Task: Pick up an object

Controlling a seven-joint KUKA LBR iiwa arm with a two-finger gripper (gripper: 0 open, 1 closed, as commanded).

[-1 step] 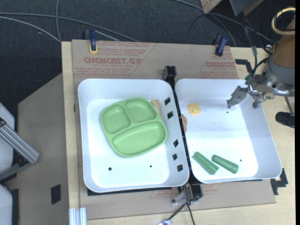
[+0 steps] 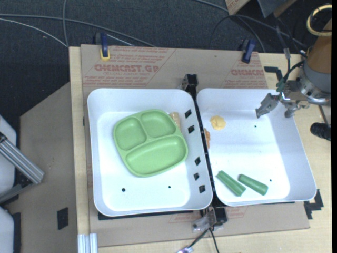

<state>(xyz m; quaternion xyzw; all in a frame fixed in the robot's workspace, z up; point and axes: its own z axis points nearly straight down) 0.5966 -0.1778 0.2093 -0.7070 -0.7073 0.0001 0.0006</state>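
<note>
Small yellow object (image 2: 218, 122) lies upper left in the right bin (image 2: 295, 141); two green pieces (image 2: 242, 183) near its front. Gripper (image 2: 275, 105) hovers open, holding nothing (approach step, you judge). Next: descend onto one target.

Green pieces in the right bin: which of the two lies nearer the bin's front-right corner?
The right-hand green piece, the one closer to the bin's right wall. The other green piece lies beside it on its left, toward the divider between the bins.
</note>
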